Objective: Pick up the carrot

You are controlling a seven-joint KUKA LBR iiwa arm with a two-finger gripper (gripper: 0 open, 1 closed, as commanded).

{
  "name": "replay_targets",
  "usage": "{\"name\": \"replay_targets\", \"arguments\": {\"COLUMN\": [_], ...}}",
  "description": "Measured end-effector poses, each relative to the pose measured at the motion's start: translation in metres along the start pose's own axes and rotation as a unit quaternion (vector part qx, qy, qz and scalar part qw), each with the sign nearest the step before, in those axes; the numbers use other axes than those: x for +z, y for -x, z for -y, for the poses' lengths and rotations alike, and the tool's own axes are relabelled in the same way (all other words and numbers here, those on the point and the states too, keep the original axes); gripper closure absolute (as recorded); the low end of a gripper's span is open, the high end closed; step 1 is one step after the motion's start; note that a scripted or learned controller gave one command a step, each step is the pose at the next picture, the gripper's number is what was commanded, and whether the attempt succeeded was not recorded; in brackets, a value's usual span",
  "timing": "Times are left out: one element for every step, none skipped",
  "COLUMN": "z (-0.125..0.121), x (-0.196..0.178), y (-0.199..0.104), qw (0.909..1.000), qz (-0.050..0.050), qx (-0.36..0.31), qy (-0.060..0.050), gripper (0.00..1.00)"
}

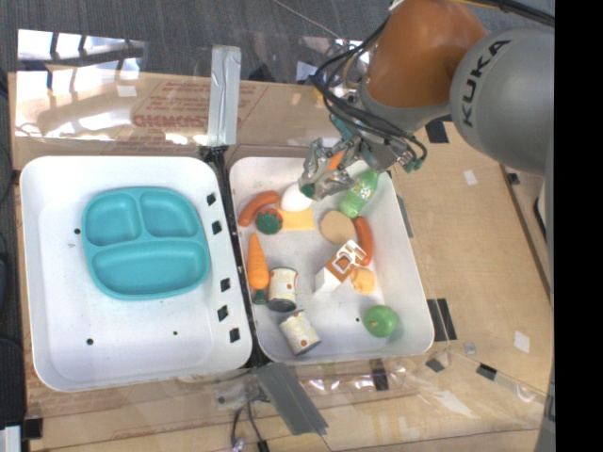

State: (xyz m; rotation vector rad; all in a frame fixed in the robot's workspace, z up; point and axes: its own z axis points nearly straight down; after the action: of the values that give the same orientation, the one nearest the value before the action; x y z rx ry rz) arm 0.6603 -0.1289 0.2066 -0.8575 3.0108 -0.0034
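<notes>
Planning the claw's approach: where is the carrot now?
The carrot lies in the right bin, along its left wall, just left of a small can and below the strawberry.

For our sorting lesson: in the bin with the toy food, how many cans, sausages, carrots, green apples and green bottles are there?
Cans: 2
Sausages: 2
Carrot: 1
Green apple: 1
Green bottle: 1
Total: 7
</notes>
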Motion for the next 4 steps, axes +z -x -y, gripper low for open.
{"name": "replay_targets", "arguments": {"z": [-0.005,0.018,0.054,0.066], "x": [0.043,-0.064,0.068,-0.01], "y": [-0.051,-0.088,-0.065,-0.043], "qw": [0.9885,0.9974,0.9892,0.9626], "qz": [-0.005,-0.001,-0.007,-0.002], "qx": [-0.151,-0.072,-0.146,-0.271], "qy": [0.004,-0.002,0.009,0.002], "gripper": [1.0,1.0,1.0,1.0]}}
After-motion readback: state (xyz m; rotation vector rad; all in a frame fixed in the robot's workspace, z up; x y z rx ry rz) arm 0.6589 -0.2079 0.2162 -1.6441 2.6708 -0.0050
